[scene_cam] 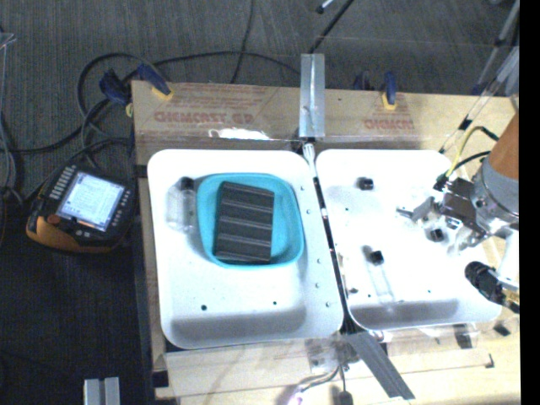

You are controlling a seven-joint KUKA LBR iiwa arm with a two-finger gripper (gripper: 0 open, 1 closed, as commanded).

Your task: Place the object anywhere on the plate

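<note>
1. Two shallow white bins sit side by side on the bench: the left bin (177, 310) and the right bin (405, 306), touching along a metal divider bar (312, 99) that runs up between them.
2. One blue plate (291, 226) lies in the left bin, toward its upper middle.
3. One dark ribbed block (245, 222) lies flat on the blue plate, inside its rim, slightly tilted relative to the bin edges.
4. One clear plastic bottle (180, 202) lies in the left bin just beside the plate's left edge, its dark cap pointing toward the top of the view.
5. In the right bin, two small black pieces are visible: one black piece (364, 184) near the upper left, and a second black piece (375, 257) lower down, which looks like the cap of a clear tube (381, 283) lying on the bin floor.
6. One arm comes in from the right, its gripper (434, 218) hanging over the right side of the right bin, well apart from the plate and the block.
7. The gripper is too blurred to judge whether it is parted or closed, and nothing can be made out between its tips.
8. One handheld controller (84, 205) with a lit screen rests on the floor left of the bench, with cables around it.
9. Two clamps are fixed to the bench's far edge, a left clamp (152, 81) and a right clamp (388, 91).
</note>
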